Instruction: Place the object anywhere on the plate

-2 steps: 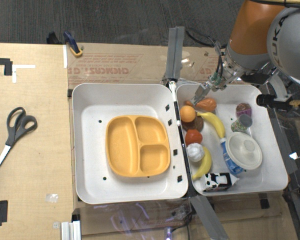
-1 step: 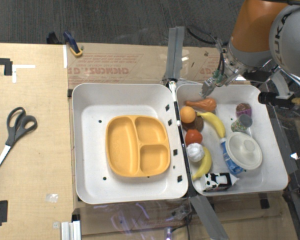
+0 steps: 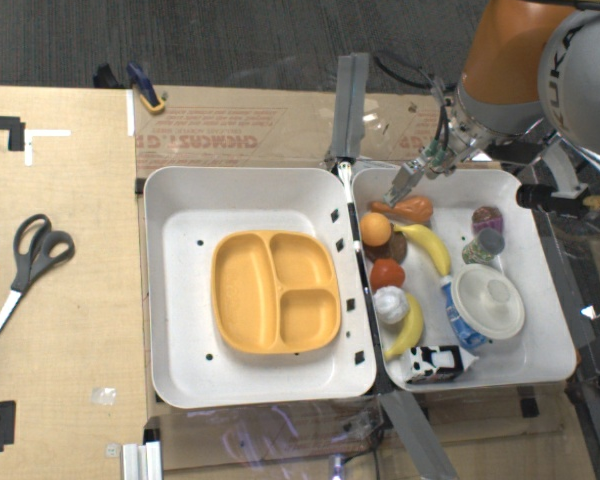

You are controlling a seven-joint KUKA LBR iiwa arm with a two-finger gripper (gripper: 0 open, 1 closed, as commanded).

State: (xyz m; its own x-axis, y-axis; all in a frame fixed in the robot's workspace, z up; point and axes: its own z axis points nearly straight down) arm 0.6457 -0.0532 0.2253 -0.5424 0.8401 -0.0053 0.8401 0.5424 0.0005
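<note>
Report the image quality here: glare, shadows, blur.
Camera view: even overhead light, soft shadows inside the left bin around the yellow plate; mild glare on the white lid and the clear film at the bottom edge; the gripper is slightly soft, everything else sharp.

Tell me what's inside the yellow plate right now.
Nothing visible: all three compartments of the yellow plate look bare. It sits in the left bin; whatever lies beneath the plate is covered.

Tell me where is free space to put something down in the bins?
Free: the plate, all three compartments bare, and the left bin floor around it. Crowded: the right bin, full along its left wall; the gripper hangs over its top left.
</note>
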